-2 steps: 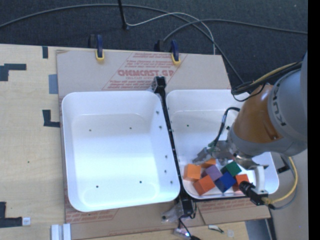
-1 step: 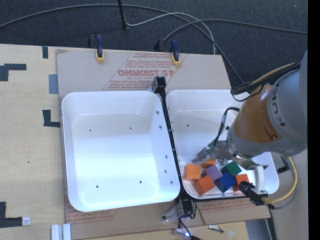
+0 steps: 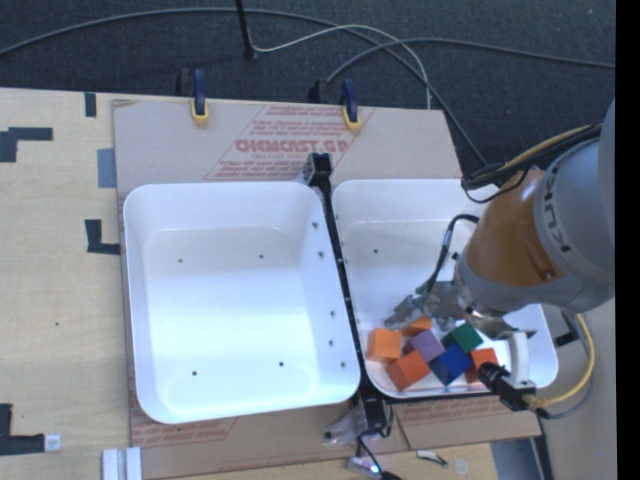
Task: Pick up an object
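**Gripper lowered over a block cluster, right bin**

The gripper (image 3: 425, 308) sits low among the coloured blocks (image 3: 428, 353) at the near end of the right bin (image 3: 400, 218); its opening and any hold cannot be told. Judged step: reaching to grasp. Next: close on one block, then lift clear. The left bin (image 3: 170, 268) adjoins on a cardboard-covered bench (image 3: 280, 143); cables cross the dark floor beyond.
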